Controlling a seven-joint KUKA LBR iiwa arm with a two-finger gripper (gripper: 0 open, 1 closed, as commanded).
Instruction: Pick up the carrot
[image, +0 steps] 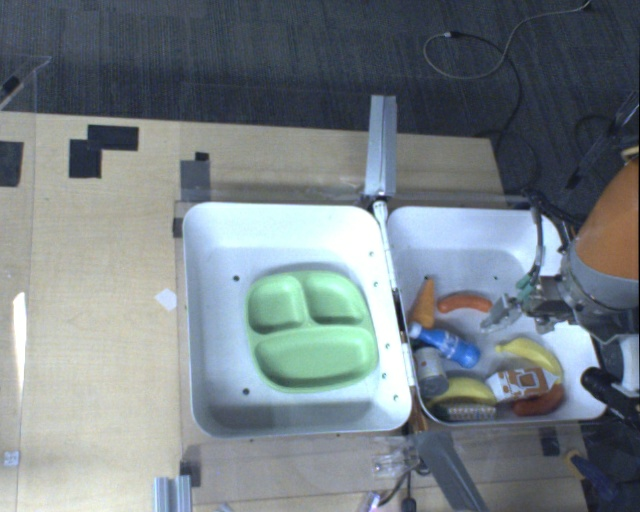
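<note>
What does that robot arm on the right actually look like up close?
The arm is bulky and rounded, with an orange band above a grey wrist section. At its end sits a small metallic gripper with pale silver parts, and thin dark cables loop along the wrist near it. It looks more like smooth machinery than a hand.

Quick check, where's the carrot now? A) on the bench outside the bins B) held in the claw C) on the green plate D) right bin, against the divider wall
D: the carrot lies in the right bin by its left wall, apart from the claw.
</note>
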